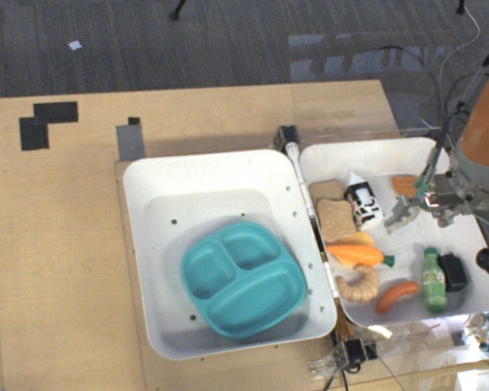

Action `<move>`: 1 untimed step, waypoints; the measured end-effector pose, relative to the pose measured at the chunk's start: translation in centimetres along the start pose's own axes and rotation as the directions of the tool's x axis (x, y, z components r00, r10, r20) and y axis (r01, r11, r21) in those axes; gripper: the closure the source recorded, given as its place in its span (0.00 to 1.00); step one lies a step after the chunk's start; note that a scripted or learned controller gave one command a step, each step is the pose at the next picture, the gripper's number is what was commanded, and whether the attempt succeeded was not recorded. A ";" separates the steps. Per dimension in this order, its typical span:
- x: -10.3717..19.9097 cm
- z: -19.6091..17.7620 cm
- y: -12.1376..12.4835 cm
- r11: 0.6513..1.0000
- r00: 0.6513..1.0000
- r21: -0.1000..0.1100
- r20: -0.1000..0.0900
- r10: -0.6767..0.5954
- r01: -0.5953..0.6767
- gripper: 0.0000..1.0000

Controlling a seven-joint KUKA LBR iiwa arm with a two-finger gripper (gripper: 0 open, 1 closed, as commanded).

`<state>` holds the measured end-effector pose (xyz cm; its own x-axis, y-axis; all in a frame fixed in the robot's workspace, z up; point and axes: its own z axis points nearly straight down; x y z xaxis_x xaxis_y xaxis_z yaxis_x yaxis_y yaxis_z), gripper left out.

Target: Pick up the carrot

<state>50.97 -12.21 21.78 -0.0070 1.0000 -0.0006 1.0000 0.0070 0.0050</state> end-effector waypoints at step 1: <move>3.5 12.5 -1.9 0.985 0.985 -0.001 -0.002 0.171 -0.171 0.00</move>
<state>49.13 -8.69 9.28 0.1636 0.9865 0.0021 0.9865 -0.1636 0.0066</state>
